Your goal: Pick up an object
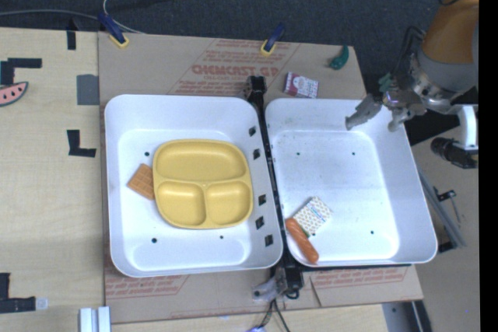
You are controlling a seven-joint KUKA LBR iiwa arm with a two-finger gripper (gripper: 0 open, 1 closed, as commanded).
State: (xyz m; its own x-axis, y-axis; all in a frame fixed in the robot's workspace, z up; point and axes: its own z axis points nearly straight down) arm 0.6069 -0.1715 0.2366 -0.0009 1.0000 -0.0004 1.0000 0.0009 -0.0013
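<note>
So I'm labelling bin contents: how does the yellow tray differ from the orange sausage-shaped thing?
The yellow tray lies in the left bin, the orange sausage-shaped item in the right bin. The tray is far larger, broad and split into three compartments; the item is small, narrow and rounded. The tray partly covers a tan cracker-like piece; the item touches a patterned packet. Both lie flat.

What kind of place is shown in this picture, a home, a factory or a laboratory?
Most likely a robotics lab test bench: two white bins clamped onto cardboard, a robot arm reaching in, and toy-like objects such as a yellow divided tray.
</note>
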